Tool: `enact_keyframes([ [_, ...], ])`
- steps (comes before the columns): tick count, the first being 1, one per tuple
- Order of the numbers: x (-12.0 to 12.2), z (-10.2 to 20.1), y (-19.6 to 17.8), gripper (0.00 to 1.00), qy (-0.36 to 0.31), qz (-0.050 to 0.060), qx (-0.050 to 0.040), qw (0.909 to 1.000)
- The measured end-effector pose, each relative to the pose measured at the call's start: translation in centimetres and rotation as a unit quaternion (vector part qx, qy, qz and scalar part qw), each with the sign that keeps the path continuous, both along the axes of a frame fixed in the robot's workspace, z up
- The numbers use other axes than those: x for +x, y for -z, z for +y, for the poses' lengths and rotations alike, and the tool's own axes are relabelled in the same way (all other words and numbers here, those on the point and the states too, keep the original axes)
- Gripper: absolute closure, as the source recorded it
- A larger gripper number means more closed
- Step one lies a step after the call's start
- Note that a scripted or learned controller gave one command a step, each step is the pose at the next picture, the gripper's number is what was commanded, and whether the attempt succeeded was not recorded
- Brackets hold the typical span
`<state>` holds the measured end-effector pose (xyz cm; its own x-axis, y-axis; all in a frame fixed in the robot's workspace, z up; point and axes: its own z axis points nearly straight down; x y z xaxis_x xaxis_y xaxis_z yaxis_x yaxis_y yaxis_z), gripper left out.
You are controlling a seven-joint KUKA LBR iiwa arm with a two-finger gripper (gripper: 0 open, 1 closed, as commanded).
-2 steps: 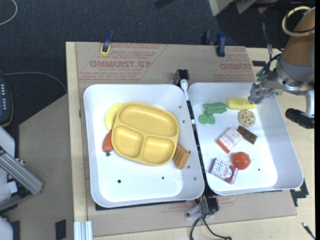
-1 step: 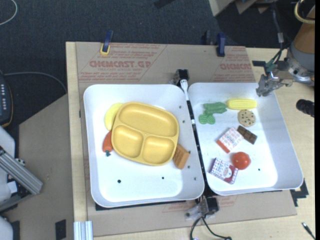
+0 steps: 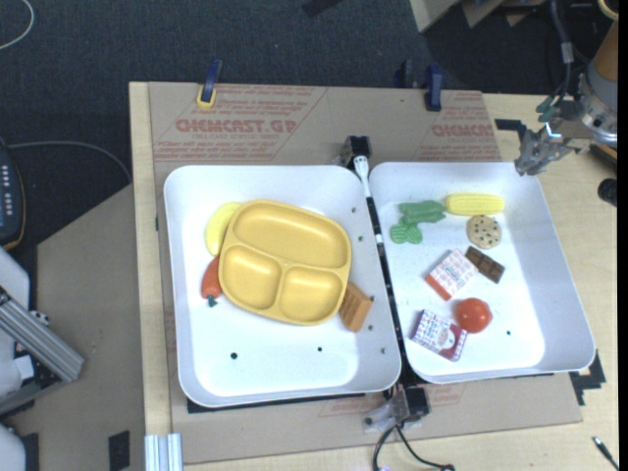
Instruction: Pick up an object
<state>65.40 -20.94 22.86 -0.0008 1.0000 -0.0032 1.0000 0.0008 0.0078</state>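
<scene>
The gripper [image 3: 537, 155] hangs above the right bin's [image 3: 561, 263] far corner; whether its jaws are open, I cannot tell. The corn [image 3: 475, 203] and cookie [image 3: 483, 231] lie nearest.

You see a brown board [image 3: 294, 126] on dark carpet [image 3: 147, 27]: yellow clamp [image 3: 207, 94] at eleven o'clock, blue clamp [image 3: 433, 88] at one.

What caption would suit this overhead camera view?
Gripper at the right bin's far corner; toy foods inside, yellow tray in the left bin.
</scene>
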Motion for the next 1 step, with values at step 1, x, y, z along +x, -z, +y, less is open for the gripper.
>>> enact_keyframes([
  [1,-2.48,4.23,-0.95,1.0,-0.001,0.005,0.0023,1.0],
])
